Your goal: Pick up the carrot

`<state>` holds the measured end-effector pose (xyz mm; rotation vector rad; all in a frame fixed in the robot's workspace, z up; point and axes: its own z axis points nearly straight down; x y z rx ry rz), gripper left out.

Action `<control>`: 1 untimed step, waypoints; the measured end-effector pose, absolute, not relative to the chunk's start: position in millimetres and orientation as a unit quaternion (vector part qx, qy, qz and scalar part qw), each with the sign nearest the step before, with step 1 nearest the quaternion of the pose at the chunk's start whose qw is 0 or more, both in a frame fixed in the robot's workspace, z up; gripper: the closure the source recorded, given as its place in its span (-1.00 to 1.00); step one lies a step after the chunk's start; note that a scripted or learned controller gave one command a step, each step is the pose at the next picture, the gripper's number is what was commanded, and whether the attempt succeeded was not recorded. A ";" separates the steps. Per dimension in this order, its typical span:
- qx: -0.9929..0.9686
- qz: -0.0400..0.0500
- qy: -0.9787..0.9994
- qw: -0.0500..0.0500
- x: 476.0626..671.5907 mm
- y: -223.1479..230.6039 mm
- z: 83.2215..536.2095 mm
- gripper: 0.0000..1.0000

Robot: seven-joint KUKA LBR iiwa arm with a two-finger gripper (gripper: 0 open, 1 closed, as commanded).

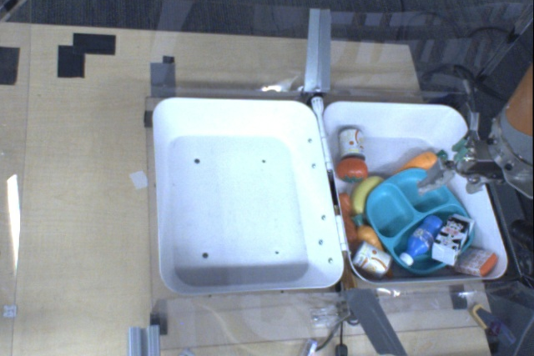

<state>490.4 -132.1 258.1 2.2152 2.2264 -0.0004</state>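
Carrot [420, 160] lay in the right bin [392, 122], against the far rim of a blue divided tray [390, 208]. Claw [444, 171] hovered just beside its tip; finger state could not be told. Crowding risked a closure on the tray rim, or nudging the carrot away.

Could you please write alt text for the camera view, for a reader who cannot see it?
A grey robot arm's two-finger gripper reaches in from the right above a small orange carrot in the right shallow white bin, beside a teal divided plastic tray and crowded toys. The left shallow white bin adjoins it.
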 end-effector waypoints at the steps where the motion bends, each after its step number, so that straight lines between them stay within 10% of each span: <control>1: 0.700 0.000 0.714 0.000 552.7 -155.7 245.6 -1.00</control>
